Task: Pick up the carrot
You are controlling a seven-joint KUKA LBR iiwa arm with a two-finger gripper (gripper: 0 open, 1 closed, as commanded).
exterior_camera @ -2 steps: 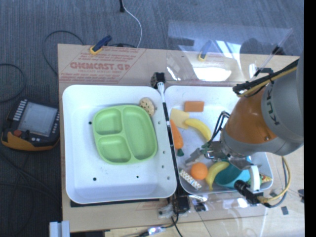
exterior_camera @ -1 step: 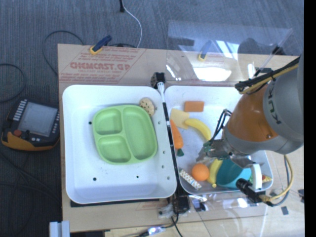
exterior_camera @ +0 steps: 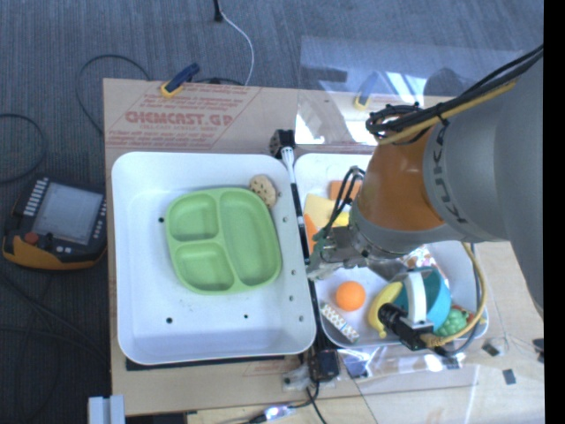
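a green sectioned plate [exterior_camera: 222, 241] is seated in the left white bin [exterior_camera: 141, 325], a cookie [exterior_camera: 262, 187] just beside its upper right corner; an orange ball [exterior_camera: 350, 296] and banana [exterior_camera: 385, 301] are lodged in the right bin.

The scene is evenly and quite brightly lit. The two white bins [exterior_camera: 124, 237] look almost overexposed, with little surface detail. A pale, bluish glare lies on the clear plastic sheet [exterior_camera: 380, 82] at the top right. Shadows are soft and short, visible under the green plate [exterior_camera: 222, 241]. The arm [exterior_camera: 477, 166], close to the camera, is slightly blurred; the dark carpet [exterior_camera: 71, 25] appears grainy.
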